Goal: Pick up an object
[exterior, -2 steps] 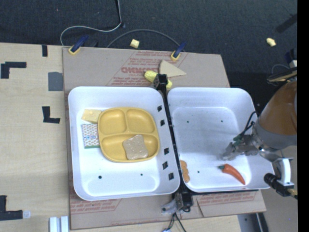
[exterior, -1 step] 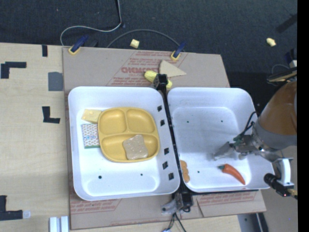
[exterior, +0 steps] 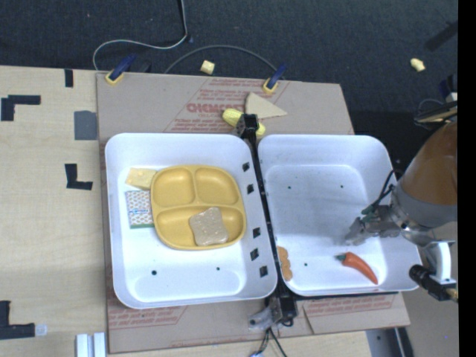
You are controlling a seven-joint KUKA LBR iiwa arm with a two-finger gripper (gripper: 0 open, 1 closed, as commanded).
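Nearest us, a carrot [exterior: 358, 266] lies on the floor of the right bin [exterior: 327, 144], close to its front rim, and a small brown item [exterior: 283, 262] sits against that bin's left wall. Just behind the carrot and apart from it, the gripper [exterior: 358, 230] hangs low in the bin, its fingers [exterior: 351, 238] looking slightly parted and holding nothing. We judge the task hardly begun: nothing is lifted, and closing on something and raising it are both left. In the left bin [exterior: 117, 199] we see a yellow divided plate [exterior: 186, 188] with a piece of toast [exterior: 209, 227] in its lower right compartment, and beside the plate a patterned sponge [exterior: 138, 208] and a pale slice [exterior: 140, 177]. Both bins rest on a cardboard sheet [exterior: 171, 99] clamped to a pale table [exterior: 44, 214] marked with black tape. Farther back lie scraps, a cable [exterior: 181, 21] and dark carpet [exterior: 335, 28].
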